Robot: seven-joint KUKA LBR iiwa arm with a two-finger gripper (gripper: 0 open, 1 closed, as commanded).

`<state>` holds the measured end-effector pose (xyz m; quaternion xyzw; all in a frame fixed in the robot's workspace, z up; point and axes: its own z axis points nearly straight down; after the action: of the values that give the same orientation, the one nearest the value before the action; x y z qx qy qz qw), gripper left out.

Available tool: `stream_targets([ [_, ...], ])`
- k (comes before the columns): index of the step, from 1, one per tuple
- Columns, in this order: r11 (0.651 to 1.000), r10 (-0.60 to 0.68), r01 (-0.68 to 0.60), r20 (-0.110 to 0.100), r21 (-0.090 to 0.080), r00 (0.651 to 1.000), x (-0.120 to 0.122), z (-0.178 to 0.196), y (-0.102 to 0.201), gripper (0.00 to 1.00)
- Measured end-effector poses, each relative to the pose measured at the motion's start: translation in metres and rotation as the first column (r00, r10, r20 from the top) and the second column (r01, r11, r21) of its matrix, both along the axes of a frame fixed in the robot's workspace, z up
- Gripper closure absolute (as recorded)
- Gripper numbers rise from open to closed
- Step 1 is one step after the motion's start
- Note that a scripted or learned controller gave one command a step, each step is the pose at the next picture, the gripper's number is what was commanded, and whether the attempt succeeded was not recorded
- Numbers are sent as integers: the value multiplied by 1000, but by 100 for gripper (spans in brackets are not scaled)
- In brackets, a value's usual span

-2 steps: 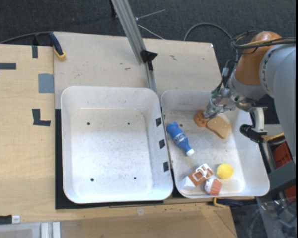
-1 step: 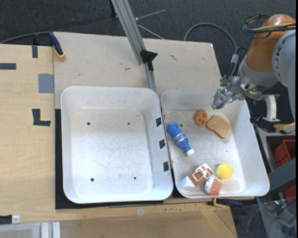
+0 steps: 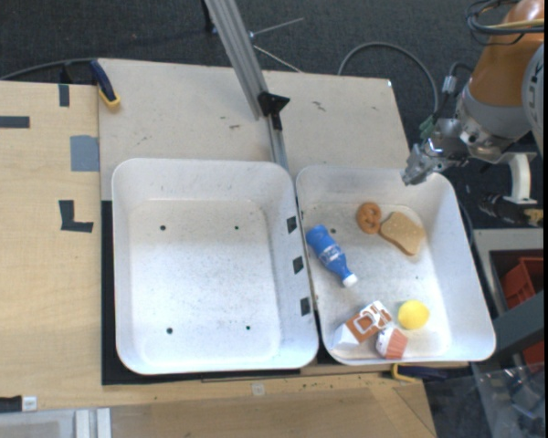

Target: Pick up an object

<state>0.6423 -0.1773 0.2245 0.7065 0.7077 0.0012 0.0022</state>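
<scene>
Where the tool (image 3: 420, 170) hangs, the right bin's (image 3: 466, 272) rim lies close.

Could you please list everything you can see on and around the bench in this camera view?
Bottle: one, blue with white cap, right bin, left of middle.
Cookie: one, brown, right bin, upper part.
Bread slice: one, tan, touching the cookie's right side.
Ball: one, yellow, right bin, lower right.
Carton: one, orange and white, right bin, lower edge.
Bins: two, white, side by side.
Clamp: one, blue and yellow, bench top left.
Metal pole: one, grey, slanting above the bins.
Gripper: one, grey, over the right bin's upper right corner.
</scene>
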Motion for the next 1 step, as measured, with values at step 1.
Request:
stream_targets([
  [1, 1000, 4, -4, -6, 2, 1000, 2, -9, 50, 100],
])
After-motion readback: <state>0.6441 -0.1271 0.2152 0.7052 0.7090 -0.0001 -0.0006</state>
